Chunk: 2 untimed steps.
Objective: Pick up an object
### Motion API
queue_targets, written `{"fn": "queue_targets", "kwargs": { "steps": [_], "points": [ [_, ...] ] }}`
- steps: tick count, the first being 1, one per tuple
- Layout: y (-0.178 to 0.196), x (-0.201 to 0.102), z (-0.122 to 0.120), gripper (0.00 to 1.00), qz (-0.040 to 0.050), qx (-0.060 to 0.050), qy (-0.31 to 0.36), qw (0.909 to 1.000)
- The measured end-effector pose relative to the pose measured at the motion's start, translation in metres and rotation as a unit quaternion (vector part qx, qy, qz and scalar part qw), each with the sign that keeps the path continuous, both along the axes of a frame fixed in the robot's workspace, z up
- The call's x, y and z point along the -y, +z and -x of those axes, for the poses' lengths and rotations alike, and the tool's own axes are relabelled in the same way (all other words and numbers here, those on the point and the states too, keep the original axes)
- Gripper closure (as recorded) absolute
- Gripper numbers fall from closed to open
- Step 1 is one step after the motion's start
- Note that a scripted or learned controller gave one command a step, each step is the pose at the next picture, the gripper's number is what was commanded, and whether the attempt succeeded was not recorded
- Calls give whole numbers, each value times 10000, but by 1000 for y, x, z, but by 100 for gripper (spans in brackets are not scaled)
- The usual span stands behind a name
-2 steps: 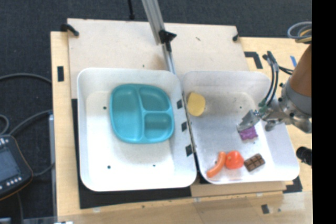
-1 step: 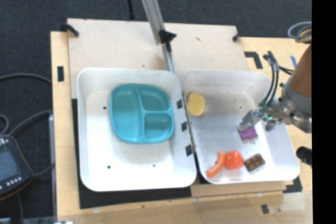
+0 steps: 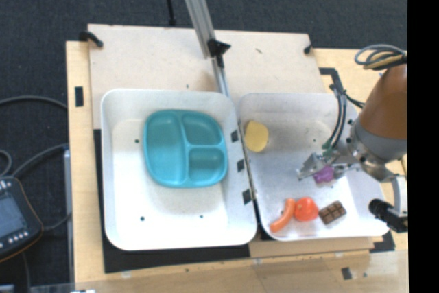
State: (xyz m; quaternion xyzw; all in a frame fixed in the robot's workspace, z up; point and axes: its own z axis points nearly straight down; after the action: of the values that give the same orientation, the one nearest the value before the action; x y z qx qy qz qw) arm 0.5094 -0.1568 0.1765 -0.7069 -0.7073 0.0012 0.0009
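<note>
On the desk's right bin (image 3: 288,106), the hand (image 3: 321,168) sits low, seemingly clamped on a purple object (image 3: 324,176), lift pending.

— What did the bench (image 3: 82,147) carry?
— 2 shallow white bins side by side on a pale board (image 3: 260,65): the left bin (image 3: 123,216) and the right bin (image 3: 288,106), their inner edges touching.

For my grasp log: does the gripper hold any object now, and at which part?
Cannot be told. The gripper is right at a small purple object in the right bin, but the grip itself is too small to see.
</note>
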Motion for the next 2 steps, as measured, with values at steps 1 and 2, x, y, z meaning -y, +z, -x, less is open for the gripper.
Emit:
{"fn": "queue_targets", "kwargs": {
  "steps": [1, 2],
  "points": [
    [-44, 1, 6, 0, -1, -2, -5, 10000],
    [-77, 2, 6, 0, 5, 13, -6, 10000]
  ]
}}
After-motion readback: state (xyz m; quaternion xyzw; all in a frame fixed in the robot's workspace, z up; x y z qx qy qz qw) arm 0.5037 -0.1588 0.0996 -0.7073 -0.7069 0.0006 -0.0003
